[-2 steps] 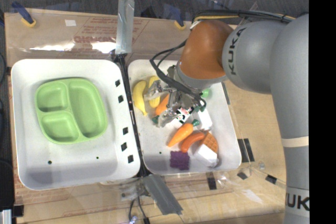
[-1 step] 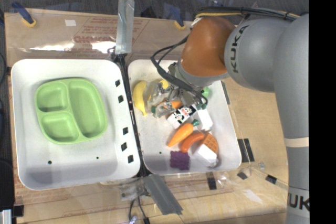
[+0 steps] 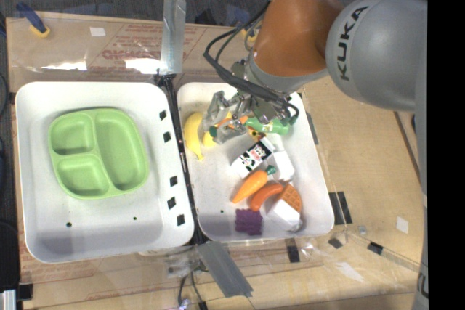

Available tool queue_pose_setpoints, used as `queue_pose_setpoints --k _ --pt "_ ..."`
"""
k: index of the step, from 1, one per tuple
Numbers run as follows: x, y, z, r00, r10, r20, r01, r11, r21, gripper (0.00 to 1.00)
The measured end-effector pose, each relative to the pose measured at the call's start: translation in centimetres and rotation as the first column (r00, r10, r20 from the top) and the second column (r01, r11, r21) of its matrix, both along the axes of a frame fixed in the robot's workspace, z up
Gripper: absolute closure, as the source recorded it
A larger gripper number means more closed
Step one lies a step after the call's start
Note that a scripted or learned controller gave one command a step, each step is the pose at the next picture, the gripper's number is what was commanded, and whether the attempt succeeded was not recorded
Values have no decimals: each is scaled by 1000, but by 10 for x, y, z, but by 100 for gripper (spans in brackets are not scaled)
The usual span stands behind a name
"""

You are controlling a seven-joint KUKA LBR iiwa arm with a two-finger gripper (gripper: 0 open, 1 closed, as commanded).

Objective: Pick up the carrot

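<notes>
Well, the carrot (image 3: 248, 186) is a short orange thing with a green end, lying slantwise low in the right bin (image 3: 314, 178) — beside the milk carton (image 3: 256, 155) and above the purple block (image 3: 248, 222). The gripper (image 3: 231, 116) hangs higher up near the banana (image 3: 193, 135); whether it's clenched I cannot tell. The left bin (image 3: 29, 156) holds a green tray (image 3: 98, 152) — taped wooden bench (image 3: 363, 156) beneath.
</notes>
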State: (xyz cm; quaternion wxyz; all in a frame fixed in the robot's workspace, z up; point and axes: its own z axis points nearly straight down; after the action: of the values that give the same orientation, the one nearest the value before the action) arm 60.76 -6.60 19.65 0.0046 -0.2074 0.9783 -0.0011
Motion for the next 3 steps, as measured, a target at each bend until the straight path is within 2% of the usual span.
queue_pose_setpoints --k 1,2,3 --pt "50 23 -4 922 387 -6 -387 922 1 100" --pt "25 1 76 636 772 -3 -772 636 -6 100" --pt "48 5 5 510 860 -10 -860 510 7 100"
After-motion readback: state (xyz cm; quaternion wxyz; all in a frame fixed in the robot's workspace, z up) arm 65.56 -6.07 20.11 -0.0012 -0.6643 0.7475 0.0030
